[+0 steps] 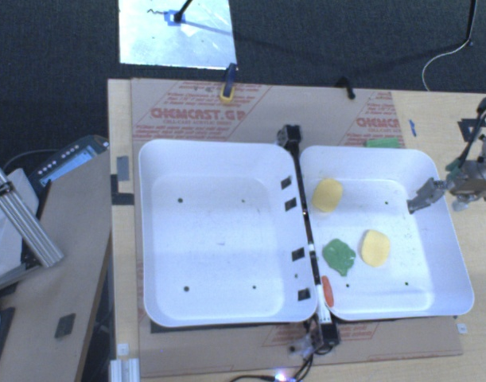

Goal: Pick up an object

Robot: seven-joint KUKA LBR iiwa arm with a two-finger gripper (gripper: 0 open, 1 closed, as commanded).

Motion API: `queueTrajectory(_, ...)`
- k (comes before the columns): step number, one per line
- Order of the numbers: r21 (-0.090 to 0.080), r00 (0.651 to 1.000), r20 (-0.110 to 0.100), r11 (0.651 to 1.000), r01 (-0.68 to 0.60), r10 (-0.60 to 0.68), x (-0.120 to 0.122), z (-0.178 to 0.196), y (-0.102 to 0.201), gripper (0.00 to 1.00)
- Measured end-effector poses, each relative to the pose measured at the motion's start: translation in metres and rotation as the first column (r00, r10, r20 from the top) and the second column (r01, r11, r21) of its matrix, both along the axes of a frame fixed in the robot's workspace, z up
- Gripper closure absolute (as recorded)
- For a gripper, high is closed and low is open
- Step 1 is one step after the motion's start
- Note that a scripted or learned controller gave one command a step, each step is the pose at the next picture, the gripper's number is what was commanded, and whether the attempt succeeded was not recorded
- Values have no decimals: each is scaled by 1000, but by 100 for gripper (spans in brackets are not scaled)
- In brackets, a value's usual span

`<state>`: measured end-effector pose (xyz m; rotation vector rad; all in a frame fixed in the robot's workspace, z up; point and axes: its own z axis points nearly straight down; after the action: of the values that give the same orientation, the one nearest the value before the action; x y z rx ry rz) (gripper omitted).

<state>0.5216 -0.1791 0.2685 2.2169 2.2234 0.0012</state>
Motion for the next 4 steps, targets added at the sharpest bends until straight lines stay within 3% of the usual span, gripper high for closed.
queueTrajectory(1, -1, 1000, 4, 1000, -4, 4, 1, 11, 0, 100)
queueTrajectory(2, -5, 1000, 20, 1000, -2, 2, -35, 178, 9, 100)
queueTrajectory(3, -3, 1000, 6, 1000, -5, 5, 49, 189, 3, 100)
queueTrajectory(4, -5, 1000, 9, 1000, -2, 2, 105, 235, -29, 100)
